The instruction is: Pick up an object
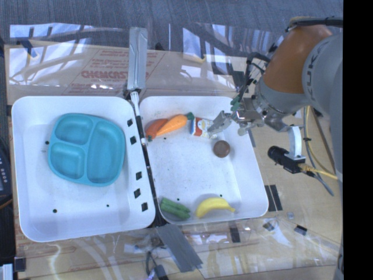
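Over the right bin (247, 174), the claw (219, 123) blurs beside a small carton (199, 126); its opening cannot be told.

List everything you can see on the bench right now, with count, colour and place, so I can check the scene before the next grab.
bins: 2, white, side by side on the bench
divided plate: 1, teal, in the left bin
carrot: 1, orange, upper left of the right bin
small carton: 1, white with red and green, just right of the carrot
round object: 1, brown, right part of the right bin
green vegetable: 1, green, right bin's lower edge
banana: 1, yellow, beside the green vegetable
arm: 1, grey with orange band, from the right
gripper: 1, grey, above the right bin near the small carton
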